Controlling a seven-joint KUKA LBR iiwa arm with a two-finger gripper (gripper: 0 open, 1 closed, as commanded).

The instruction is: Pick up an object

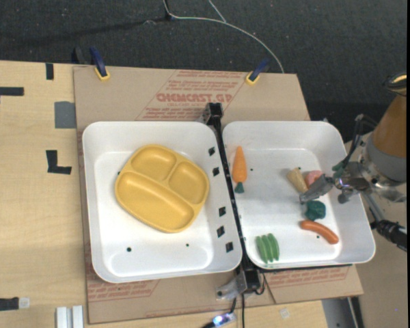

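- The claw is reaching into the right bin from the right side, and its fingers are standing a little apart with nothing between them.
- One finger is pointing left, low over the bin floor, just beside the pink piece and the tan piece.
- The dark green piece is lying just below the claw, nearly touching it; this seems the nearest thing to pick.
- The sausage is lying further below, its long axis running left to right with a slight tilt.
- The carrot and green beans are lying well apart from the claw, to the left.
- The yellow plate is sitting in the left bin.
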